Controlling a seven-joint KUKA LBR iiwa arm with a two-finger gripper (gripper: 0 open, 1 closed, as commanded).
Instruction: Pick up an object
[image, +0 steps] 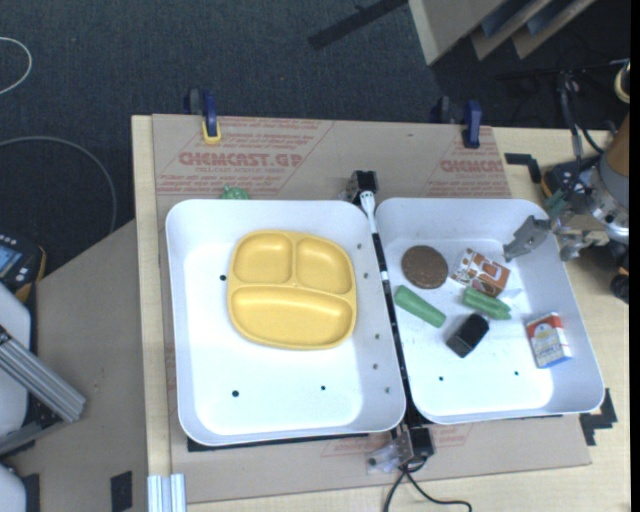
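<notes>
The end effector (527, 238) hovered over the right bin's (575, 395) far right corner; whether it was wide or narrow I cannot tell. Nearest lay a small snack packet (481, 271), probably light and crinkly, best pinched across its narrow sides.

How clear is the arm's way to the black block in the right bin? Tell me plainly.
Probably clear. The tool sits at the right bin's upper right edge, and the black block lies open from above. A green piece lies close by and could crowd the grasp.
</notes>
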